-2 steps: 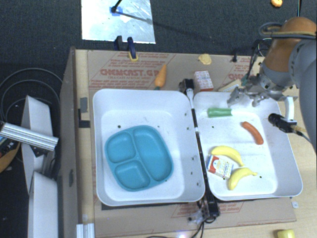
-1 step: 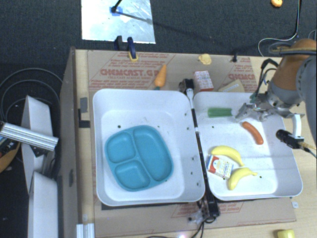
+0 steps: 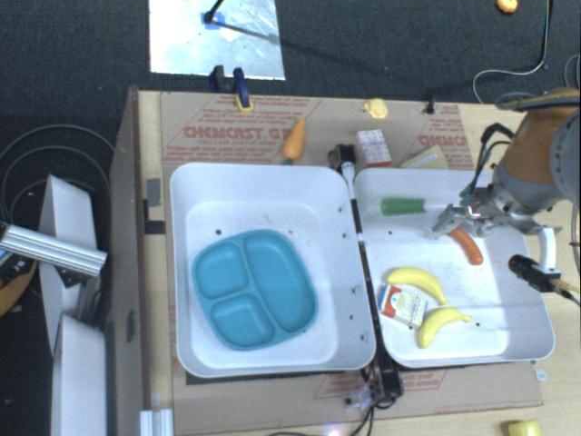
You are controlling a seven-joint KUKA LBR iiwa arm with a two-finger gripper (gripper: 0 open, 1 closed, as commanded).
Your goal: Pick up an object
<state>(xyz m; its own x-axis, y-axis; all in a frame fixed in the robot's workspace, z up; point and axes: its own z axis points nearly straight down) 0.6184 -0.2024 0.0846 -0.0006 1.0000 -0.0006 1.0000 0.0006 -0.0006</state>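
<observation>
From the overhead camera, the left bin [image 3: 195, 193] holds a blue divided plate [image 3: 254, 287] near its centre. The right bin [image 3: 526, 334] holds a green cylinder [image 3: 402, 206] at 11 o'clock, an orange sausage [image 3: 468, 245] right of centre, and — toward 6 o'clock — two bananas [image 3: 417, 282] [image 3: 439, 323] flanking a small carton [image 3: 402, 303]. The gripper [image 3: 460, 219] hangs at the sausage's upper end, fingers apparently spread — blur hides any contact.

Two white bins [image 3: 272, 184] are sitting side by side on the worktop. The left is holding one blue tray [image 3: 254, 289]. The right is holding two bananas [image 3: 416, 282], one orange sausage [image 3: 468, 246], one green cylinder [image 3: 402, 206] and one small carton [image 3: 402, 304].
</observation>
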